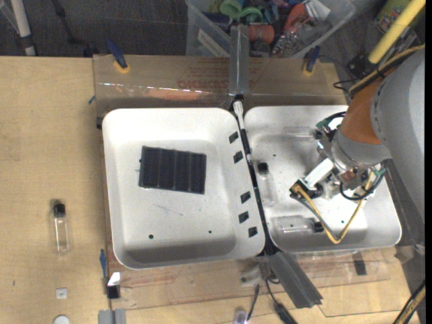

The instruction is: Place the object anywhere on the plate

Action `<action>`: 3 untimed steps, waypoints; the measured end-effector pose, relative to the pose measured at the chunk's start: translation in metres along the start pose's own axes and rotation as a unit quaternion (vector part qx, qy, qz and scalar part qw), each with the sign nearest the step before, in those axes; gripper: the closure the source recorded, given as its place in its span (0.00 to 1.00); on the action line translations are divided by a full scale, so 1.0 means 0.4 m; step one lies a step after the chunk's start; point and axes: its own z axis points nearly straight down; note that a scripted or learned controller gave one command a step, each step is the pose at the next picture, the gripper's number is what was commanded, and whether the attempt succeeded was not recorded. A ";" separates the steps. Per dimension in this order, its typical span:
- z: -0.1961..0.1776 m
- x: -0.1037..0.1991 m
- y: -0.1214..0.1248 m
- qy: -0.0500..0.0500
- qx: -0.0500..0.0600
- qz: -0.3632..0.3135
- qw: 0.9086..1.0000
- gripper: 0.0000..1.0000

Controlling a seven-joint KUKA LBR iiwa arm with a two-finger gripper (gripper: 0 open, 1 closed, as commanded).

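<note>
The plate (173, 169) is a dark ribbed rectangle lying flat in the left bin (128, 245), towards its far side. A small black object (262, 168) sits in the right bin (381, 231) close to the divider. Near that bin's front wall lies what looks like a clear vial with a dark end (298, 227). My gripper (343, 179) hangs low over the right bin's middle, to the right of the black object and behind the vial. The wrist hides its tips, and nothing shows between them.
A clear vial with a black cap (61, 225) lies on the wooden bench left of the bins. A clear tub of colourful items (270, 9) stands behind the bins. The raised divider (246, 181) with black clips separates the bins.
</note>
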 end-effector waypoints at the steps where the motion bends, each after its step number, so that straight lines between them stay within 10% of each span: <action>1: -0.002 0.049 0.181 0.002 -0.002 0.100 0.995 1.00; 3: 0.002 0.116 0.252 0.001 0.009 0.077 0.997 1.00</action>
